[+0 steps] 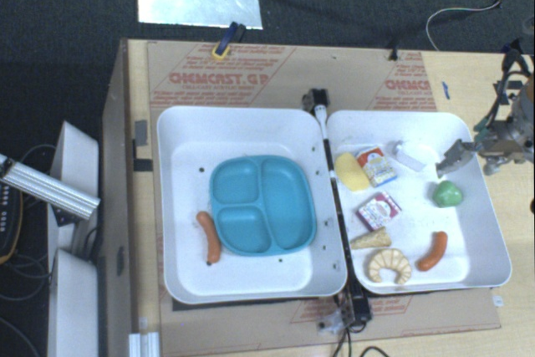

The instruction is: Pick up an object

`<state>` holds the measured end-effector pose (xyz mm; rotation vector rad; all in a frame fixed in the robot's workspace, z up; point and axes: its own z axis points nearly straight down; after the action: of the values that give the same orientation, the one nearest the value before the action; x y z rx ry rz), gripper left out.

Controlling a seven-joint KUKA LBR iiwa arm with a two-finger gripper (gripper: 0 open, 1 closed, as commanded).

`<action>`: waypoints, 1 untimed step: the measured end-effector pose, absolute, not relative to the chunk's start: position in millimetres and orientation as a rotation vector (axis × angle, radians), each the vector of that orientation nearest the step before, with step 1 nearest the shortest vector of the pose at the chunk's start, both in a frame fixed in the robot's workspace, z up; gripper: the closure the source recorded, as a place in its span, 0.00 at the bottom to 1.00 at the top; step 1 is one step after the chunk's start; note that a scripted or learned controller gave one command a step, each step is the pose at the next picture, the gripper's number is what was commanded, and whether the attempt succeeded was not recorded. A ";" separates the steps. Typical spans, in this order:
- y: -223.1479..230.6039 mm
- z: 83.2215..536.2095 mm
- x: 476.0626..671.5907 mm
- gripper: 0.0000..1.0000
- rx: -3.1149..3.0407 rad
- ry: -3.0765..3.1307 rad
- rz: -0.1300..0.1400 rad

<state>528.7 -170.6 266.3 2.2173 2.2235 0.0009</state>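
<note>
The gripper (462, 155) hung at the frame's right edge above the green ball (447, 194), finger state unclear

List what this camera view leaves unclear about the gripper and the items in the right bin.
1. Gripper: small and blurred at the right bin rim; finger state unreadable.
2. Arm: cut off by the frame's right edge.
3. Small packets: printing too small to read.
4. Green object: too small to identify.
5. Pale object: blends into the white bin, outline unclear.
</note>
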 end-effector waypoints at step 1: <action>-132.0 161.3 559.8 0.00 2.219 2.227 -0.001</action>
<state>559.8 -132.0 161.3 2.2191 2.2266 -0.0011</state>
